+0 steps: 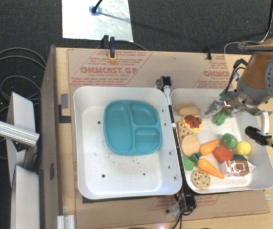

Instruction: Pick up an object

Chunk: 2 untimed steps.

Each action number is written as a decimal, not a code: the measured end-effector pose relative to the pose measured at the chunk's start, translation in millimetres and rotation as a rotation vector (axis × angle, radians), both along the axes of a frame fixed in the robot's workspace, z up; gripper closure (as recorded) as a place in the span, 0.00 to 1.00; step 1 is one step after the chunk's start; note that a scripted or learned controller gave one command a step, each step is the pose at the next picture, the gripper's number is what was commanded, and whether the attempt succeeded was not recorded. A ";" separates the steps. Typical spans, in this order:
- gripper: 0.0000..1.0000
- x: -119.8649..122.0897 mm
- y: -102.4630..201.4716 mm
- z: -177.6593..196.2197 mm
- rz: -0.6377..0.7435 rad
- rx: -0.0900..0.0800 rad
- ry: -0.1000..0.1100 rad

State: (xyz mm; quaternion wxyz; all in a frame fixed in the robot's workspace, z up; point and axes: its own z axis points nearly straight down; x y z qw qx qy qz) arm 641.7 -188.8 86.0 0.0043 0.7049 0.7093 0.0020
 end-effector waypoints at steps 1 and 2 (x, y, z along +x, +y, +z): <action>1.00 -1.4 0.3 11.0 0.001 0.001 0.002; 1.00 22.9 69.5 -2.4 -0.001 0.002 0.029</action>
